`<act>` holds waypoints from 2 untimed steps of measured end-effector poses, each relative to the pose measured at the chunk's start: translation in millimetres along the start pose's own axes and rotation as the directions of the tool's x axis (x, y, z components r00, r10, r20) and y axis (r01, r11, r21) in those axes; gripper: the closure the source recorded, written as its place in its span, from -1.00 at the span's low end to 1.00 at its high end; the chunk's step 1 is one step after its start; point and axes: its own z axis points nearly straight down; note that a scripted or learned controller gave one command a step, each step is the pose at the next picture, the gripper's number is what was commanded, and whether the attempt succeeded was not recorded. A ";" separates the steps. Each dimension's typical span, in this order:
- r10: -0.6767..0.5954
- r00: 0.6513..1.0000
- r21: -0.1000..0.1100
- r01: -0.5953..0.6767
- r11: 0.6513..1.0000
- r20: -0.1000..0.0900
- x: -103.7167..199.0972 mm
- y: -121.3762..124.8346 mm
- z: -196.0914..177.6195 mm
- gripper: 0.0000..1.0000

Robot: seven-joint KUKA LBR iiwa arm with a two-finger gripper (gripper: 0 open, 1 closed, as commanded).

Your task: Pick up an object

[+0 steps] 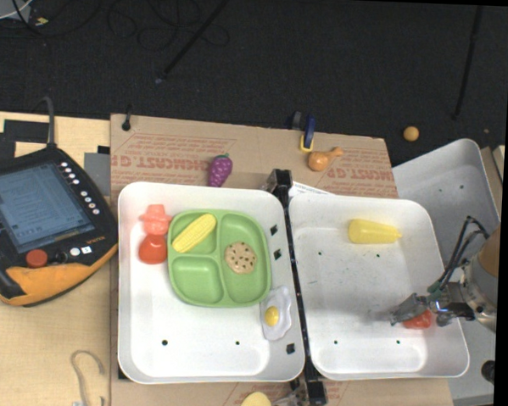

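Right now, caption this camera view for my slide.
Gripper low over a small red object in the right bin; green tray in the left bin.

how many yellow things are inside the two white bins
3. A corn cob lies in the green tray's upper-left compartment in the left bin; a fried egg sits by that bin's right wall; a yellow piece lies in the right bin.
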 end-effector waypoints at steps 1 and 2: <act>-0.001 1.000 -0.003 0.001 1.000 0.001 -2.5 -7.0 47.4 -1.00; -0.001 1.000 -0.007 0.001 1.000 0.002 -0.4 -5.8 77.2 -1.00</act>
